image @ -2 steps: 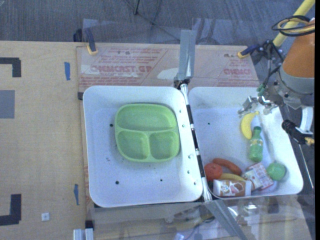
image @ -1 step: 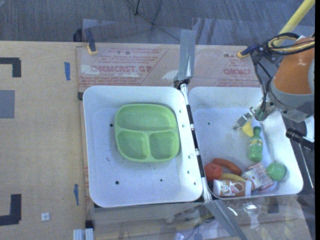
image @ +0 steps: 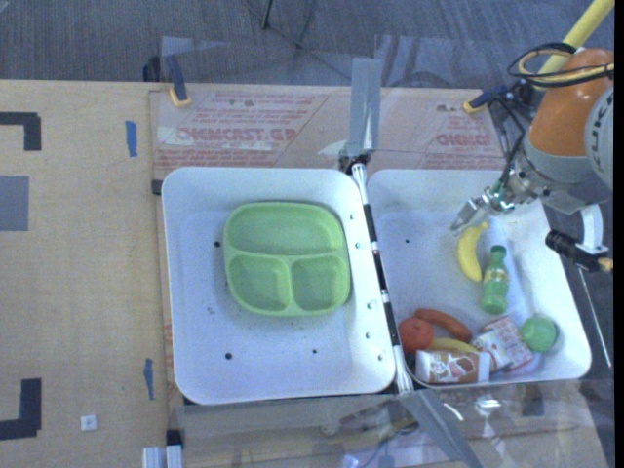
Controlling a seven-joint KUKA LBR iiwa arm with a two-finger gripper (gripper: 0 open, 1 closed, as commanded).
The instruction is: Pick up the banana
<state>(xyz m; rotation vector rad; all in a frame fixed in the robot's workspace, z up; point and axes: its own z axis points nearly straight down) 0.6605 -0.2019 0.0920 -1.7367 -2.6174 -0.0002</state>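
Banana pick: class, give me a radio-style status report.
Gripper open, just above banana's top end. Banana lying in right bin, not gripped. Green bottle close beside it.

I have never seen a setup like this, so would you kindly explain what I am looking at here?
One fixed camera looks down at a slant on a bench with two shallow white bins. The left bin holds a green three-compartment plate. The right bin holds a yellow banana, a small green bottle, a green ball, red and orange toy foods and small cartons. The grey arm with an orange band is a robot reaching in from the right; its two-finger gripper hovers open just above the banana, holding nothing.
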